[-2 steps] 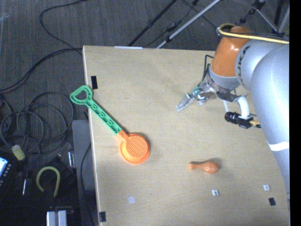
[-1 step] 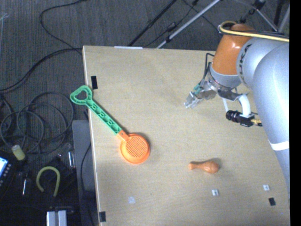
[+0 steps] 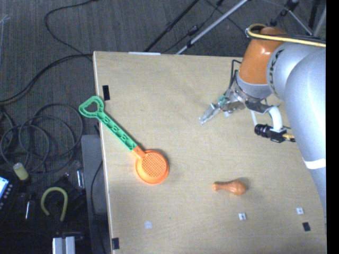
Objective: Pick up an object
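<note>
The small orange pear-shaped plastic toy [image 3: 231,187] lies on the tan desk [image 3: 175,83], likely light, stiff and slick; its narrow neck looks the surest hold. Left of it rests the green-handled orange plastic strainer [image 3: 151,165]. Above it, well apart, hovers the gripper [image 3: 208,115], fingers narrowly spread, empty.

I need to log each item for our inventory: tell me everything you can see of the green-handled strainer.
The strainer looks like a plastic toy: a green perforated handle ending in a heart-shaped loop at upper left, and a round orange mesh head at lower right. It lies flat and diagonal on the tan surface near its left edge. Nothing touches it; the gripper is well away.
</note>
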You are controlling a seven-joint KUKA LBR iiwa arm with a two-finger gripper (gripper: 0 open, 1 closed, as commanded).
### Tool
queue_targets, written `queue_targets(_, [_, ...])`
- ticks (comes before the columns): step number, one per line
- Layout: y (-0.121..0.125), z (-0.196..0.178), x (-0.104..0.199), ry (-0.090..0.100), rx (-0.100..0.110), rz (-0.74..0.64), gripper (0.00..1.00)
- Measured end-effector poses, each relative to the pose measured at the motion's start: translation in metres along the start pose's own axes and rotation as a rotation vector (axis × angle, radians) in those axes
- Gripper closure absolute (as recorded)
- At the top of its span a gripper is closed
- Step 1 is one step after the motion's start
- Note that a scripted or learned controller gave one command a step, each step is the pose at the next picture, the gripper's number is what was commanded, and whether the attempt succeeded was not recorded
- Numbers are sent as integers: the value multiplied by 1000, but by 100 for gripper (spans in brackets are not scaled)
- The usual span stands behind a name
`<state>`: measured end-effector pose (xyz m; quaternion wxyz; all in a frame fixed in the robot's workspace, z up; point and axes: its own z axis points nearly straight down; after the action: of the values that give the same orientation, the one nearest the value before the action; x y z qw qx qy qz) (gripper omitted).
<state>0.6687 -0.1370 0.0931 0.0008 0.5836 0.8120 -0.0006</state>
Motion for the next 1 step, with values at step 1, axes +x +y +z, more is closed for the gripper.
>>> queue_targets(1, [5,6,16,1,-1,-358,0])
